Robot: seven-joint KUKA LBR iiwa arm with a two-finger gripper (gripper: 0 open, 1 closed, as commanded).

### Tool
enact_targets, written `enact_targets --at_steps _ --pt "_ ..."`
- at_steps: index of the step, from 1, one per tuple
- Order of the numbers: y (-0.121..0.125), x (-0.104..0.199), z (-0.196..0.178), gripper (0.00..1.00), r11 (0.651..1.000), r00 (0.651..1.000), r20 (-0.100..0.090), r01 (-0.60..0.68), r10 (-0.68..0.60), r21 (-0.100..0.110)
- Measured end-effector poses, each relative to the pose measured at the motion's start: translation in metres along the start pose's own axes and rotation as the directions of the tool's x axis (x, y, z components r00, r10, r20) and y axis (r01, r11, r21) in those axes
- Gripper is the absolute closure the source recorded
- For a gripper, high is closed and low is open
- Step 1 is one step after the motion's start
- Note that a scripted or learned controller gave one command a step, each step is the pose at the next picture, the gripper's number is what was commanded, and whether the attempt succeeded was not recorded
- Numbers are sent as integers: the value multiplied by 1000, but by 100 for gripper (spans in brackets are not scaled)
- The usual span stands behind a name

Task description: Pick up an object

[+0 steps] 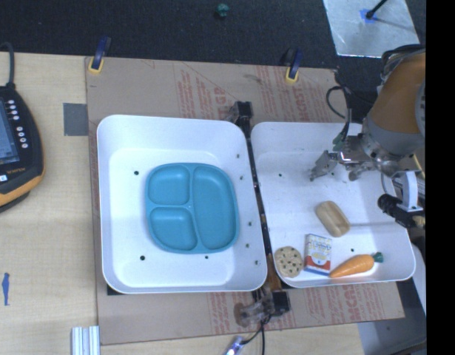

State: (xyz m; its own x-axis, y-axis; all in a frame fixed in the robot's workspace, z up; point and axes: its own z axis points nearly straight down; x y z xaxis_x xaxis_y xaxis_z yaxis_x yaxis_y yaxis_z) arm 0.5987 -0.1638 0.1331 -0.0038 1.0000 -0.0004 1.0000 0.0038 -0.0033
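The right bin [286, 148] holds a tan oval bread roll [331, 218], a round cookie [288, 261], a small red and white box [318, 254] and an orange toy carrot [353, 266]. My gripper [336, 170] hangs over the upper part of this bin, above and just behind the bread roll. Its fingers are spread open with nothing between them. The roll lies apart from the gripper. Along the bin's front edge, the cookie, box and carrot sit in a row.
The left bin [116, 146] holds a blue divided plate [191, 205]. A black and orange teach pendant [9, 150] lies on the bench at far left. Clamps [99, 54] pin the cardboard sheet at the back.
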Motion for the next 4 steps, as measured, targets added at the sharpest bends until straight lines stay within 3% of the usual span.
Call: enact_targets --at_steps 1,2,3,4 --pt "-59 13 42 0 1000 1000 0 2 -2 1" --pt "-8 -28 41 0 1000 1000 0 0 0 -2" --pt "-72 9 42 0 1000 1000 -1 1 -1 1" --pt "7 -34 41 0 1000 1000 0 0 0 -2"
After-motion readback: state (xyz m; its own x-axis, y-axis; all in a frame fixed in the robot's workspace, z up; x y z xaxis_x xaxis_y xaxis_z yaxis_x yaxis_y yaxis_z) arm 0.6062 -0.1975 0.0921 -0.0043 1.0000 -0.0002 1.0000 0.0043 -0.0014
